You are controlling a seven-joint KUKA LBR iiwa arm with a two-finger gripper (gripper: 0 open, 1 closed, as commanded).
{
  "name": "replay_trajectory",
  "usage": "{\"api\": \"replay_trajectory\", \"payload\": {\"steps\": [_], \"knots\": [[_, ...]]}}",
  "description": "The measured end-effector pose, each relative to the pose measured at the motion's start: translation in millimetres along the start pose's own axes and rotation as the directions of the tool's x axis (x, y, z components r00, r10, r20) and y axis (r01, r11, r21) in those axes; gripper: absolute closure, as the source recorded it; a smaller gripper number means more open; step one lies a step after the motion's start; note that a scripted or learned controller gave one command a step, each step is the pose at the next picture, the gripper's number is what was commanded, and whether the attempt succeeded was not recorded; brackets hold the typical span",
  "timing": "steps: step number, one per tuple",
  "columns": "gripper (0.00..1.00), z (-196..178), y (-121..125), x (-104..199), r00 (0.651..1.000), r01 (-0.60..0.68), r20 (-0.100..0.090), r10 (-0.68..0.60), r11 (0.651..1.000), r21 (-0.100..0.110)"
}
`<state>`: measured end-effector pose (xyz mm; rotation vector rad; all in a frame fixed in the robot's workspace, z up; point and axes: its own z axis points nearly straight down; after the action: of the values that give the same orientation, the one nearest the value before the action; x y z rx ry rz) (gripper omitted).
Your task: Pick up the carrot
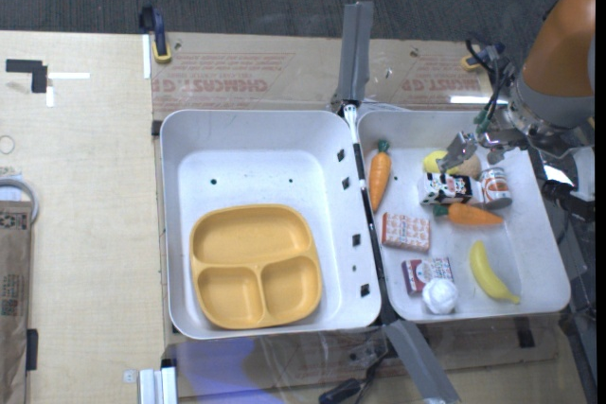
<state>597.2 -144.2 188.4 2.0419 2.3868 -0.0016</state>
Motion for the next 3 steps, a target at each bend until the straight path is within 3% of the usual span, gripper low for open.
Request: {"api": "replay_trajectory", "payload": {"steps": [1, 2, 3], "knots": [[0.00, -61, -54, -4, 0.987, 0.160, -0.001, -0.160, 0.987, 0.001], [0.00, -82, 1, 4, 0.929, 0.370, 0.001, -0.370, 0.929, -0.001], [0.00, -89, -85, -21, 0.887, 0.462, 0.000, -0.462, 0.887, 0.000]]}}
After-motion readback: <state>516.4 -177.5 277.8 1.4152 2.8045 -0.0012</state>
